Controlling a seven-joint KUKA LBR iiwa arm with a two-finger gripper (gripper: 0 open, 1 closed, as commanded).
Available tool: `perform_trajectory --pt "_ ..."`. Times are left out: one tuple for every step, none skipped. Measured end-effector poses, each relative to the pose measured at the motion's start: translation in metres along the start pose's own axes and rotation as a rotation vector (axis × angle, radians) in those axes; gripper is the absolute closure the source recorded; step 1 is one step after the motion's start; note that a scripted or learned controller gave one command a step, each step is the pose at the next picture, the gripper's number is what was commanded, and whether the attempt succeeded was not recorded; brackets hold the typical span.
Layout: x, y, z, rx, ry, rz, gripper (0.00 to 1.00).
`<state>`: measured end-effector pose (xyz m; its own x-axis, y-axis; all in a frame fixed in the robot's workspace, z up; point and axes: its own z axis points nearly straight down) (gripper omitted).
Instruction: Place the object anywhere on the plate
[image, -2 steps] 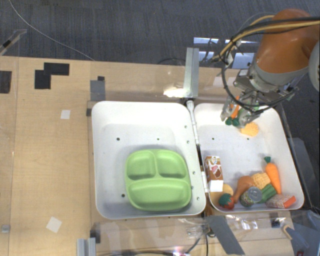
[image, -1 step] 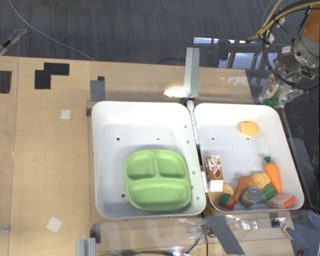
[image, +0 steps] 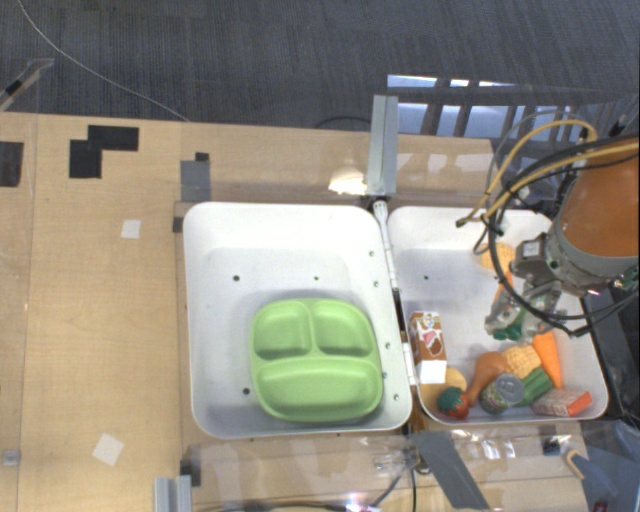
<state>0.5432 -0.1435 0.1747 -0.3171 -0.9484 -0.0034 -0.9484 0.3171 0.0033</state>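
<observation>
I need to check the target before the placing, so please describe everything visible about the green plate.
The green plate is light green, looks like smooth plastic, and has rounded corners. Raised ridges divide it into three compartments: two small ones at the far side, one long one at the near side. All three look bare. It lies flat on the floor of the left white bin, in the near half, slightly rotated. Nothing else touches it.

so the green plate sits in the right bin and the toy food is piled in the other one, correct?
No. The camera view shows the green plate in the left bin; the toy food is piled in the right bin.
</observation>
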Motion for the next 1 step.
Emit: perform_trajectory --pt "-0.0771 -0.0192 -0.0130 0.010 -0.002 -0.153 1.00"
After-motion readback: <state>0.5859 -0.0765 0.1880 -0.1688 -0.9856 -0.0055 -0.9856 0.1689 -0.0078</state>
